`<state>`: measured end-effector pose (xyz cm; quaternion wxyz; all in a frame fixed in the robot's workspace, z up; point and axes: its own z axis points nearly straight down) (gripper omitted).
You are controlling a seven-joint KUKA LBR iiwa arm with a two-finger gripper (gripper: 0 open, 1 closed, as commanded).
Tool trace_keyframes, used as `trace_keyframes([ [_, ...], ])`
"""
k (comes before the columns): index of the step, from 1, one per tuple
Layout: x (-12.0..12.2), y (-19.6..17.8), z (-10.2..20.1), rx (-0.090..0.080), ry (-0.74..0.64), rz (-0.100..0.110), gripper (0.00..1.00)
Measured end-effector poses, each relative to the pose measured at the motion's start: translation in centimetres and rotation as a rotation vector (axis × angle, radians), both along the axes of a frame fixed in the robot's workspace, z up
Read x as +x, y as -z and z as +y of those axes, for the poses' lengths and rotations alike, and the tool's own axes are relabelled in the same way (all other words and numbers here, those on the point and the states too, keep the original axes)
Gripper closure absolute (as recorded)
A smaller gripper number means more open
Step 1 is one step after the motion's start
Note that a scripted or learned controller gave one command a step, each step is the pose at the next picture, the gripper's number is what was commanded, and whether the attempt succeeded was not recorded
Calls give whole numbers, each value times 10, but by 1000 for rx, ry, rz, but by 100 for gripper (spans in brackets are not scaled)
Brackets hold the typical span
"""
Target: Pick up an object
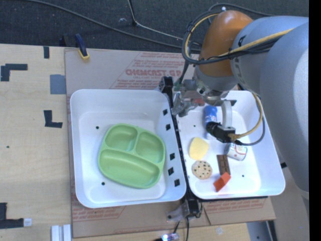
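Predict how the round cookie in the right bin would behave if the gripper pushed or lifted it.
The cookie lies flat like a thin disc, so it would probably slide, not roll. It looks small, likely light. Its low edge may be hard to pinch.

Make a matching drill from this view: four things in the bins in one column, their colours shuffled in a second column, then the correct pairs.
Things:
1. divided plate
2. cookie
3. wedge-shaped block
4. rounded soft-looking piece

Colours:
A. red-orange
B. pale yellow
C. light green
D. tan with dark specks

Pairs: 1-C, 2-D, 3-A, 4-B
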<state>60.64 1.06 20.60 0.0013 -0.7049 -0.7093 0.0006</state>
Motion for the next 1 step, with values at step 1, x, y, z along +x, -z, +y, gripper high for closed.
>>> trace_keyframes([
  [1, 7, 5, 51, 0, 0, -1, 100],
])
